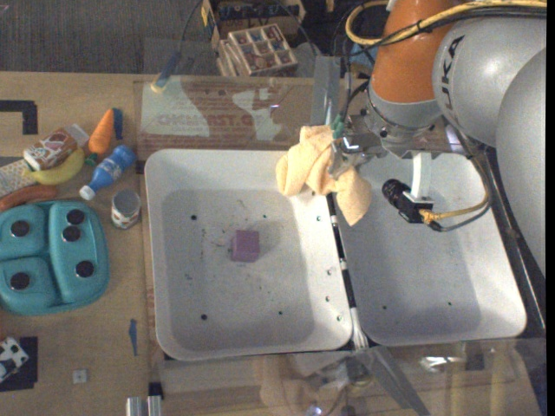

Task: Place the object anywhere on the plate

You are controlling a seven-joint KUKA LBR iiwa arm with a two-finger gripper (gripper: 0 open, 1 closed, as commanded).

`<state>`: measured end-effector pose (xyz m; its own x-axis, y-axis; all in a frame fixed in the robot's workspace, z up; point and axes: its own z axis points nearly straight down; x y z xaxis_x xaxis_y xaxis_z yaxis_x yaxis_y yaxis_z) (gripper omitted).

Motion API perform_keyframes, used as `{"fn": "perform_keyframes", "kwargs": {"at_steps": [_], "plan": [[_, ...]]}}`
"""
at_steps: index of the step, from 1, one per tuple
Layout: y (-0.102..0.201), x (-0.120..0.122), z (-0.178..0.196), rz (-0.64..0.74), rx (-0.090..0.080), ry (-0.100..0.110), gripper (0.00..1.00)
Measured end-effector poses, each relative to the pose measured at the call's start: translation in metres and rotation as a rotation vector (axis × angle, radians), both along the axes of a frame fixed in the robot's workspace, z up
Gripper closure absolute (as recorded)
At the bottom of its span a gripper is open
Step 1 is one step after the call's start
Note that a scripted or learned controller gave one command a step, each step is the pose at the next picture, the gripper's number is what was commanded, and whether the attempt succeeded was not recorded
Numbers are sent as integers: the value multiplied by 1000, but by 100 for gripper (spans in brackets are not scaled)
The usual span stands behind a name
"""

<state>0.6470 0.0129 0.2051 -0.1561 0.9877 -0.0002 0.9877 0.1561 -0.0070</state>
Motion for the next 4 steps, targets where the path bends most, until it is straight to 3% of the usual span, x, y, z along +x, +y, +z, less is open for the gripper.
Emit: {"fn": "perform_keyframes", "kwargs": {"at_steps": [1,2,3,4], "plan": [[-13,-73,-24,-48,0,-1,100],[8,-107,16,-27,1,1,100],[1,-57,-8,-28,0,-4,100],[38,-109,-24,-5,0,1,100]]}}
